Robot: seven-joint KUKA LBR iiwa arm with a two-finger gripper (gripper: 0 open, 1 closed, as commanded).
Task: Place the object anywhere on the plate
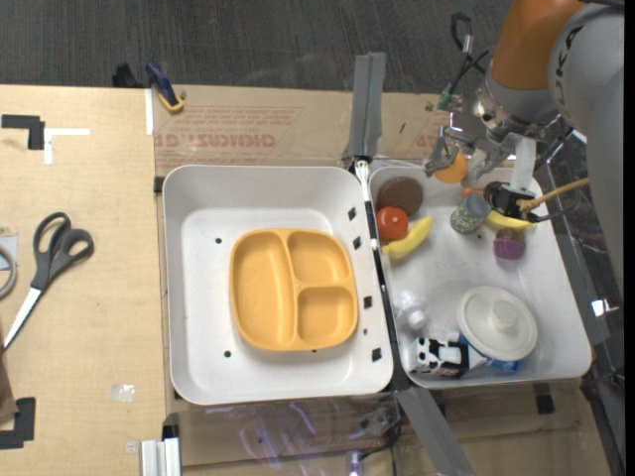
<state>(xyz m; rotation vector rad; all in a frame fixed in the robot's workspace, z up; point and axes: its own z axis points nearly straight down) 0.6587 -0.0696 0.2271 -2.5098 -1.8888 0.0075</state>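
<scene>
Over the far edge of the right bin (556,360) the gripper (474,165) is seen, hung from the grey arm (556,38) with its orange band. Whether anything is clasped cannot be told; cables and wrist hardware clutter that spot. An orange ball-like object (450,170) is found just beside it, at the bin's far edge. A small yellow piece (510,220) and a grey-green lump (466,216) lie near, with a purple cup (509,246) just in front of them. Toward the bin's far left corner a brown round object (400,193) is noted, a red tomato-like object (392,222) touching it, and a banana (410,239) lying beside the tomato. Nearer the front edge a white lidded bowl (497,322) is set, with a black-and-white cow-patterned toy (441,357) at the front left corner and a small clear item (413,317) behind it. A yellow three-compartment plate (294,288) sits at the middle of the left bin (189,365), nothing on it. Scissors (45,261) rest on the wooden bench (79,365) near its left edge.
</scene>
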